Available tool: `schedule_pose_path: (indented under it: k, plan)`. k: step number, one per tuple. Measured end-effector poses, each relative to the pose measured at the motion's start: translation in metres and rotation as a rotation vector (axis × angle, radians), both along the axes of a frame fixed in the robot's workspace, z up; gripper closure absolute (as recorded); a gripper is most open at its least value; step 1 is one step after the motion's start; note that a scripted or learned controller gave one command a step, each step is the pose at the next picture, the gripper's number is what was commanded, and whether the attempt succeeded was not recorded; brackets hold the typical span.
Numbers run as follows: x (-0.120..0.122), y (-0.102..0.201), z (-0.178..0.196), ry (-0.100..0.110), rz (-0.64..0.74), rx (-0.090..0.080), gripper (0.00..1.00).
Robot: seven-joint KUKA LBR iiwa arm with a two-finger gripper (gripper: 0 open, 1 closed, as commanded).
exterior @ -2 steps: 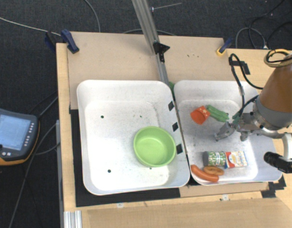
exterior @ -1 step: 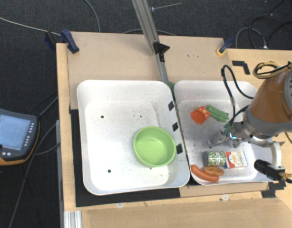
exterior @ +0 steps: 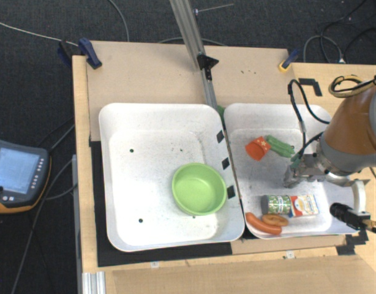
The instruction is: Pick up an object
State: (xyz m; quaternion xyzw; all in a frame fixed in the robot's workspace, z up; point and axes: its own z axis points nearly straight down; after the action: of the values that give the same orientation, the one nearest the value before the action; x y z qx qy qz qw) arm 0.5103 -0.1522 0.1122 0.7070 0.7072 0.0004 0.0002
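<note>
Gripper (exterior: 296,175): low in right bin (exterior: 310,116), just above the carton; finger spread unreadable from this angle.
Carton (exterior: 290,205): lying flat, near front wall.
Sausage (exterior: 263,223): front corner, touching carton's left end.
Orange-green toy (exterior: 269,147): bin's middle.
Green bowl (exterior: 198,189): left bin (exterior: 139,164).

Arm (exterior: 353,133) enters from the right, orange band above grey wrist, gripper (exterior: 293,175) angled down and leftward (finger state not resolvable from this view).
</note>
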Motion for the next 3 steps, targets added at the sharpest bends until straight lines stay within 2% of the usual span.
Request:
schedule_pose_path:
  k: [1, 3]
  plan:
    - [-0.005, -0.005, 0.059, -0.004, 0.000, -0.001, 1.00]
    - [-0.007, -0.010, 0.149, -0.003, 0.000, -0.001, 1.00]
